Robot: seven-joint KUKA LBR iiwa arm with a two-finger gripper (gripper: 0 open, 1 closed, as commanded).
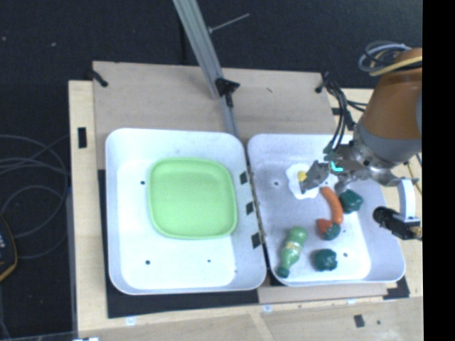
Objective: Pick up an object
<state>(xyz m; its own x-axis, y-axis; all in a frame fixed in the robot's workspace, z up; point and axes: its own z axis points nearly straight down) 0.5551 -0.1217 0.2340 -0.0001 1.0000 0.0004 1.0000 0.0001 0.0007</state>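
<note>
The right bin (277, 155) holds several small objects. An orange sausage-shaped piece (333, 204) lies at a slant, with a red piece (327, 227) at its lower end and a teal lump (350, 202) on its right. A white and yellow piece (298, 181) lies to its left. A green bottle (291, 250) and a dark green lump (325, 259) sit near the front wall. My gripper (325, 182) hangs low over the upper end of the orange piece, open, one finger by the white piece and the other by the teal lump. Nothing shows between the fingers.
The left bin (124, 190) carries a light green square plate (192, 197). A grey metal post (202, 41) slants up from the back of the divider between the bins. The arm's orange band (394, 105) hangs over the right bin's far right corner.
</note>
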